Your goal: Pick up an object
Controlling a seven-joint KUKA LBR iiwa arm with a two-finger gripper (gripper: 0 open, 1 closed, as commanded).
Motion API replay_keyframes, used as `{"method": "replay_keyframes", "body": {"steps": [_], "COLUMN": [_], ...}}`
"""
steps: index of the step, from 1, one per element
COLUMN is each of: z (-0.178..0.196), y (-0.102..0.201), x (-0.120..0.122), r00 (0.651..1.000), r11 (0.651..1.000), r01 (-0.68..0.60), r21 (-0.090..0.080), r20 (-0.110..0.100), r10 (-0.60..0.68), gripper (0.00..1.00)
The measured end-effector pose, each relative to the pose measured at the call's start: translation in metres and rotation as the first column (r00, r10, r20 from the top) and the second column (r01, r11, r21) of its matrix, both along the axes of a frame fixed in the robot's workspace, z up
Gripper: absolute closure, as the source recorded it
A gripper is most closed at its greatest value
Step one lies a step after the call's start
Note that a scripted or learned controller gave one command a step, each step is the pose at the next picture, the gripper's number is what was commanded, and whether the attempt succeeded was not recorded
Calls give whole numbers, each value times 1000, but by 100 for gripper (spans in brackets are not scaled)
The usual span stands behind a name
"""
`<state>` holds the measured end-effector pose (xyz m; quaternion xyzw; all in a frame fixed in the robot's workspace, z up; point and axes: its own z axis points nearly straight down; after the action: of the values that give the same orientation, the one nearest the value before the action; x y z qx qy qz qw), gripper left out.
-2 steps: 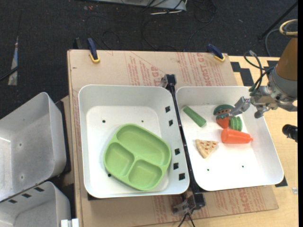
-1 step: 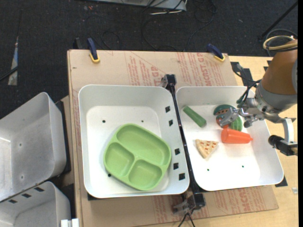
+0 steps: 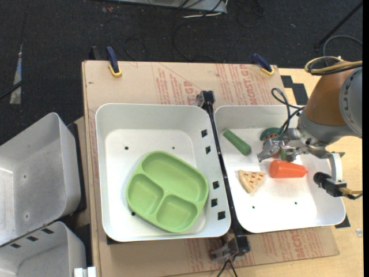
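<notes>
My gripper (image 3: 277, 150) is low in the right bin (image 3: 288, 221), near that bin's middle right. An orange carrot-shaped toy (image 3: 287, 169) lies just below and right of it, very close or touching. A small dark green round thing (image 3: 268, 134) sits just behind the gripper, partly hidden by it. To the gripper's left lies a green cylinder (image 3: 237, 142), slanted. A tan pizza-slice wedge (image 3: 251, 181) rests below and left of it. Nothing shows as held.
The left bin (image 3: 109, 126) holds a light green divided plate (image 3: 167, 190). The grey and orange arm (image 3: 334, 105) reaches in over the right bin's far right corner. Two empty-looking white tubs (image 3: 34, 166) stand left of the bench.
</notes>
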<state>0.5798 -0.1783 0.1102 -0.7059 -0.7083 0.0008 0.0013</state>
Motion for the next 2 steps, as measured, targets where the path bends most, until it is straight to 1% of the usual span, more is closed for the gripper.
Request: {"method": "replay_keyframes", "body": {"steps": [1,2], "z": [-18,-7], "y": [0,0], "x": [0,1], "r00": [1000,1000], "r11": [1000,1000], "r01": [3,3], "r21": [-1,-2], "r20": [1,5], "r10": [-3,-3], "gripper": [0,100]}}
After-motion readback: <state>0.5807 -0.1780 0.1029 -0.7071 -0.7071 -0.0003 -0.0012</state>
